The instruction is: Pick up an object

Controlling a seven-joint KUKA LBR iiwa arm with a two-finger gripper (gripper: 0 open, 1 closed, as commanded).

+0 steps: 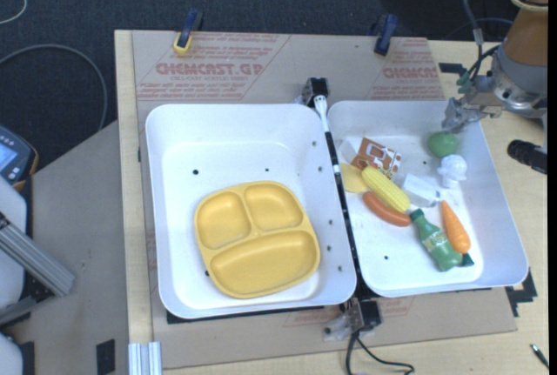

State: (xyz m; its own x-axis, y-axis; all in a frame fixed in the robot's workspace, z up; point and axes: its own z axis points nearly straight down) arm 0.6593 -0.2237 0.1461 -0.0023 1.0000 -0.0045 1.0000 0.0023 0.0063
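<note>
The end effector [459, 114] is seen at the upper right corner of the right bin [500, 221], hanging over the bin's far rim just above a green round object [443, 143]; whether it is released or clenched cannot be told, and nothing can be made out in its grasp. From the left, a sheet of brown cardboard [252, 60] printed with red lettering is laid over the tabletop [526, 190] and is pinned at its far edge by a yellow clamp [184, 37] and a blue clamp [385, 34]. On it the left bin [174, 147] is set, and in that bin a yellow divided plate [256, 237] with three compartments is placed, lying flat toward the near side. The two bins are touching along their inner rims, where a black cable [335, 177] is run. In the right bin the candidate objects are gathered: a brown and white packet [379, 155] near the far left, a toy corn cob [383, 187] just below it, and an orange-red sausage [386, 210] lying against the corn. Further right, a green bottle [432, 240] is lying tilted beside an orange carrot [454, 226], both near the bin's near side. A small white object [452, 168] is found just below the green round object, near the bin's right wall.
</note>
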